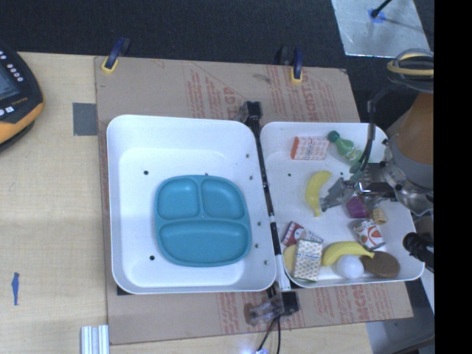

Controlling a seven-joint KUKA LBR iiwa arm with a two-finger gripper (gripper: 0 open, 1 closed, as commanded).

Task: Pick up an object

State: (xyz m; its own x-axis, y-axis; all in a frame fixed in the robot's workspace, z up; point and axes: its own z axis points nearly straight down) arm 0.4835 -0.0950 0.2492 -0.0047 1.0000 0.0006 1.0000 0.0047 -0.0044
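Observation:
The right bin (280, 198) holds several small objects. A yellow banana (317, 190) lies near its middle, with an orange and white box (310, 147) and a green bottle (344, 146) behind it. My gripper (341, 194) hangs over the bin's middle right, just right of the banana and just left of a purple object (356, 207). At the front lie a second banana (345, 251), a white ball (352, 268), a brown round piece (381, 265), a small carton (369, 234), a cracker pack (308, 260) and a red and white packet (299, 234).
The left bin (125, 198) holds a blue divided plate (202, 220). The arm's orange band (419, 127) rises at the right edge. Blue and yellow clamps (296, 63) pin the cardboard under the bins. A yellow and black device (15, 94) sits far left.

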